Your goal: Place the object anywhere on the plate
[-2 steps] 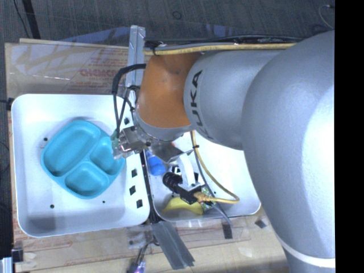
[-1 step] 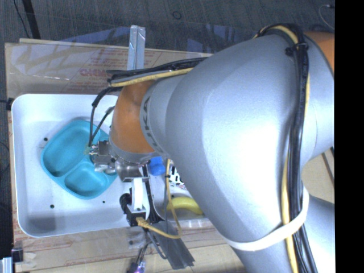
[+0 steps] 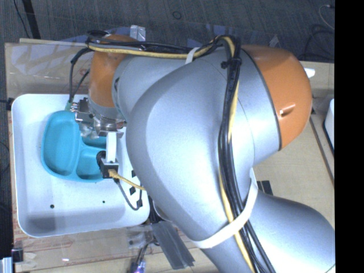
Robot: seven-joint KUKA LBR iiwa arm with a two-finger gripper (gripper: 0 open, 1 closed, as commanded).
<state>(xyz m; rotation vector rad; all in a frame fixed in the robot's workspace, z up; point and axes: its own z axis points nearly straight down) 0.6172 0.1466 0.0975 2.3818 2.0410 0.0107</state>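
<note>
Currently the arm (image 3: 193, 152) reaches in from the right and covers much of the bench. The gripper (image 3: 95, 128) sits over the right edge of the blue plate (image 3: 60, 147), which lies in the upper left of the white bin (image 3: 34, 218). Gripper state: cannot be told. Object position: hidden, cannot be told.

The pale wooden tabletop (image 3: 40, 58) shows as a strip along the far left and again at the right, past the robot arm (image 3: 187, 152). 1 shallow white bin (image 3: 25, 169) sits flat on its left part, close to the near-left corner. The arm covers the bin's right end.
</note>
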